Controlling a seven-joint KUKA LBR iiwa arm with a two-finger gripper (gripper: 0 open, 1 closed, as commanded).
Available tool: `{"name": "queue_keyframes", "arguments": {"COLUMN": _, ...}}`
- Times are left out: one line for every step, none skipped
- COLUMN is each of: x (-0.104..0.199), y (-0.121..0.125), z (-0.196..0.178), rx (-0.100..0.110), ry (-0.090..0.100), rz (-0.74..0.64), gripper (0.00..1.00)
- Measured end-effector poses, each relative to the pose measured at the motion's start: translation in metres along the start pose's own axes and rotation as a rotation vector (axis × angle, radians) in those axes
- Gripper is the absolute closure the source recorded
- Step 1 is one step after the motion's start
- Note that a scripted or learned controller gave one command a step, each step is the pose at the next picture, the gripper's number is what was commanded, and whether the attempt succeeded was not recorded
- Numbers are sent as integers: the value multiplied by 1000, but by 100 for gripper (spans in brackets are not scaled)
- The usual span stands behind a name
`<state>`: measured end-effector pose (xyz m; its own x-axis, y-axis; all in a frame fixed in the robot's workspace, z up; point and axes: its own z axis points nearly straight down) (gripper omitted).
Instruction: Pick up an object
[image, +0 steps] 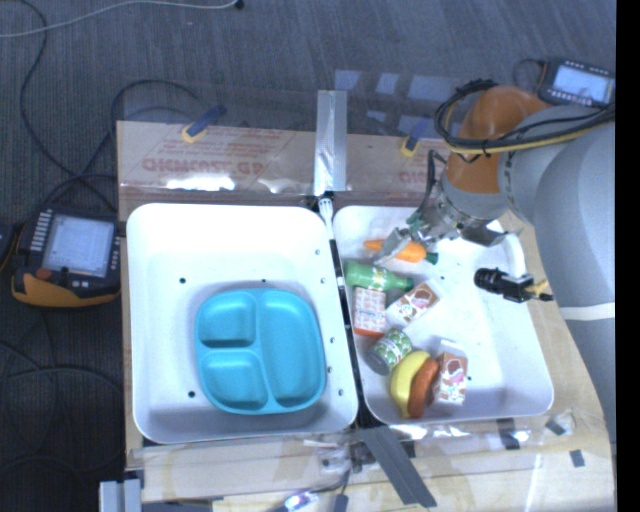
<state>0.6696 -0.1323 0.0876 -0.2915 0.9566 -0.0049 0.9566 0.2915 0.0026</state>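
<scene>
2 white bins, 1 arm. The gripper (412, 240) hangs low, directly over the carrot (405, 254) at the back of the right bin (520, 340). The carrot is probably the chosen pick, since nothing else lies under the tool. How wide the tool stands cannot be told at this slant, and nothing is seen held. Just in front of the carrot lies a green bottle (375, 277), flat on its side. Further in front of the carrot are a red carton (368, 310), a white carton (414, 303), a can (392, 350), a banana (405, 380), a sausage (425, 383) and a small carton (452, 375). They are loosely heaped, seemingly tipped in for random picks. Well left of the carrot, the left bin (150, 300) holds 1 blue 3-part plate (260, 348). Carton labels are too small to read. The red print on the cardboard (220, 160) behind and left of the carrot is faint and unreadable.
</scene>
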Motion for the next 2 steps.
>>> {"name": "queue_keyframes", "arguments": {"x": 1, "y": -1, "z": -8, "rx": 6, "ry": 4, "rz": -4, "gripper": 100}}
{"name": "queue_keyframes", "arguments": {"x": 33, "y": 3, "z": -111, "rx": 1, "ry": 6, "rz": 4, "gripper": 100}}
